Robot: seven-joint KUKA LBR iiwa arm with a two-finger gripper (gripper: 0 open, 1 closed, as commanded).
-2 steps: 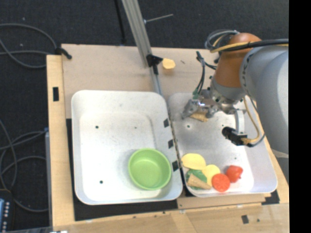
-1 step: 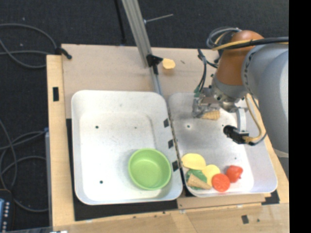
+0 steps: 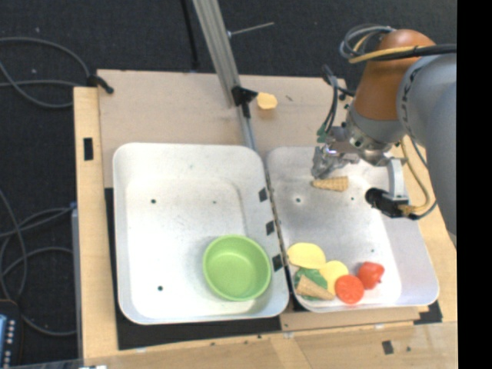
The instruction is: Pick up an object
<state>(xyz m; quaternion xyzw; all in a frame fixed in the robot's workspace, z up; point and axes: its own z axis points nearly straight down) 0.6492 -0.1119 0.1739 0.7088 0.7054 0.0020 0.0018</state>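
Over the right bin [image 3: 400, 271], my claw [image 3: 326, 162] hangs just above a tan cone-shaped piece [image 3: 330, 183] lying near the bin's far edge; whether my claw is spread or pressed together, I cannot tell.

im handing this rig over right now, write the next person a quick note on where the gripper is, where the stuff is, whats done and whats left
Gripper: low over the far end of the right bin, right above a tan cone-shaped piece. Whether it has that piece cannot be told from this view.

Things: the rest of the right bin's objects sit bunched at its near edge: a yellow piece, a second yellow piece, another cone and two red pieces. The left bin has a green bowl. A small yellow object lies on the bench beyond the bins.

Done: arm is at a target. Left: nothing is visibly lifted yet, so the pick is not confirmed.
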